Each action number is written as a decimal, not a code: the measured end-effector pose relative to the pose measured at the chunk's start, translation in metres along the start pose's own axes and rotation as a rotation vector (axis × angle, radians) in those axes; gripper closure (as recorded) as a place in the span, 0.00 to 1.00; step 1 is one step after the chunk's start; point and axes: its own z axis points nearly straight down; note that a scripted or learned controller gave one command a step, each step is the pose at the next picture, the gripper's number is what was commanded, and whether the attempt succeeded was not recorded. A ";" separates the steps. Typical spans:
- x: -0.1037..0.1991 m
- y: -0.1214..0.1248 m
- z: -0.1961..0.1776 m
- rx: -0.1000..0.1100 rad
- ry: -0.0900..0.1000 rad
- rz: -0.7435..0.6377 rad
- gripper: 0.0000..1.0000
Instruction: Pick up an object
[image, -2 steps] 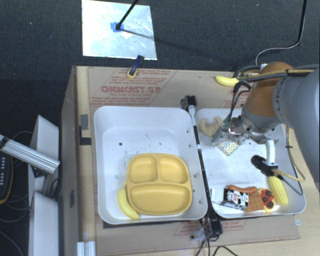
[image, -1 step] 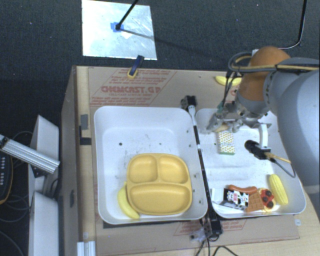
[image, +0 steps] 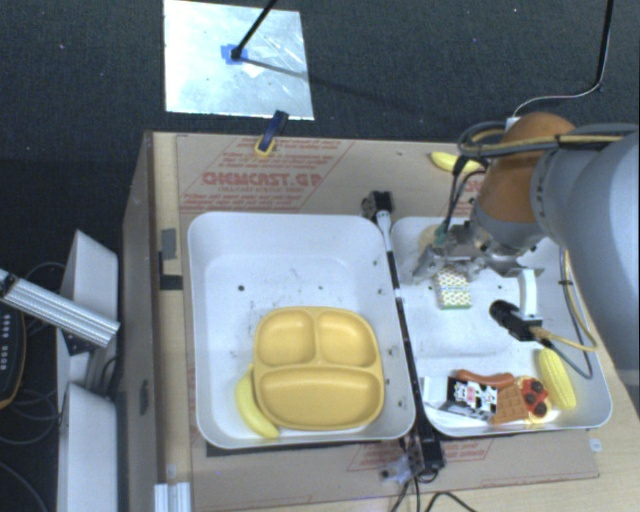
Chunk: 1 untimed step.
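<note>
My gripper (image: 455, 264) is low in the back left part of the right bin (image: 590, 405), with its fingers spread open. A small pale block with green dots (image: 453, 291) lies on the bin floor just in front of the fingertips, not held between them. Nothing is in the gripper. Along the front of the right bin lie a yellow corn cob (image: 556, 378), an orange waffle piece (image: 512, 400) and a black-and-white patterned toy (image: 467, 394).
The left bin (image: 215, 250) holds a yellow divided plate (image: 318, 365) with a banana (image: 250, 405) tucked against its front left edge. The divider between the bins (image: 397, 300) runs close to the gripper's left side. A yellow piece (image: 443, 159) lies on the bench behind the right bin.
</note>
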 end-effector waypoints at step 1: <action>0.000 0.001 -0.011 -0.002 0.000 -0.001 1.00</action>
